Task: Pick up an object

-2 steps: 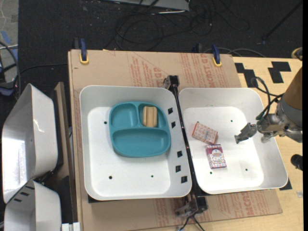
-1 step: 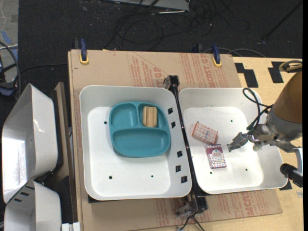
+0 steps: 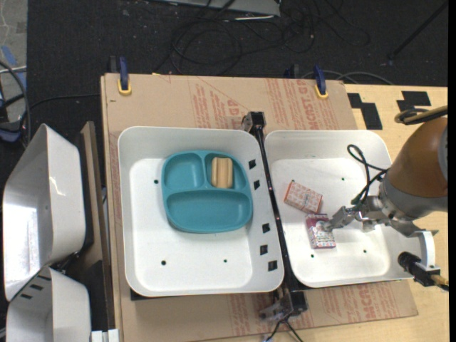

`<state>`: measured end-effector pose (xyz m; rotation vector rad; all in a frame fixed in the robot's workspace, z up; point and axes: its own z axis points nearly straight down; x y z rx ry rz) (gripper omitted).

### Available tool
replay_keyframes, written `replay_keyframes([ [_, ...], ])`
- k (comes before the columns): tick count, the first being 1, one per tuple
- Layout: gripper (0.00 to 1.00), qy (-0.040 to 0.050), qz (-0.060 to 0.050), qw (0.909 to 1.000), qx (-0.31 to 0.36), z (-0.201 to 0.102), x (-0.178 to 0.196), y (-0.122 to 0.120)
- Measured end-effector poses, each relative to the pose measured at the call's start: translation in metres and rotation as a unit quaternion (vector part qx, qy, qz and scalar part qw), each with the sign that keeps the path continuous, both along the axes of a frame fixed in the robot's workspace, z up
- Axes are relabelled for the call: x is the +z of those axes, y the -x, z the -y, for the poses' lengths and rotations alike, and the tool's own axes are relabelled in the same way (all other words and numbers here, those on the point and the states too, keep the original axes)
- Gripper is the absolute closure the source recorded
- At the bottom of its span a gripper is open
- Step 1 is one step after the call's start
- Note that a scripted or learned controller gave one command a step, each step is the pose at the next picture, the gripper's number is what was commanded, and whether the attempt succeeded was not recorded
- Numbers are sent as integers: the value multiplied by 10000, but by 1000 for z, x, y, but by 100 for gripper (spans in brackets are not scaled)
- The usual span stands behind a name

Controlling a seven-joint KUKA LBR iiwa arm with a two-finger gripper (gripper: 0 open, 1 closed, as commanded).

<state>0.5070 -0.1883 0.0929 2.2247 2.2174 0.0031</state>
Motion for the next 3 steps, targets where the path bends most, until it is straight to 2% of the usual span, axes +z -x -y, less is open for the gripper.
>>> replay_keyframes([
  [1,0,9,8,10000,3,1,2,-1],
  [2,100,21,18,10000,-1,1,11,-2],
  [3,100,12,4,10000,19,8,56,-5],
])
